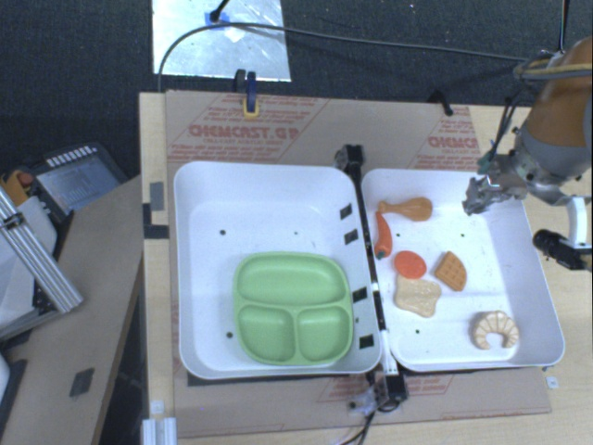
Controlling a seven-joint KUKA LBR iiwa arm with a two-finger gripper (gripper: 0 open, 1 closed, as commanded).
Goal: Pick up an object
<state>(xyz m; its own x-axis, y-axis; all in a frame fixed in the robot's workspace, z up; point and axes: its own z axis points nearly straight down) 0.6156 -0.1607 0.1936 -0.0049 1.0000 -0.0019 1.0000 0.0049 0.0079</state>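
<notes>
Grey two-finger gripper (475,199) hovers at right bin's 1 o'clock; grip state unclear. Nearest target: tan plastic drumstick (408,209) at 11 o'clock. Shift over it, descend centred, then close.

Colour rundown: pale green three-compartment plastic plate (293,308) in a plain white shallow left bin (199,248). The white right bin (528,286) has a tan drumstick (406,209), orange carrot (383,235), red-orange tomato slice (410,265), golden-brown grid-patterned waffle (451,271), beige bread slice (417,296) and cream-and-tan croissant (495,329).
</notes>
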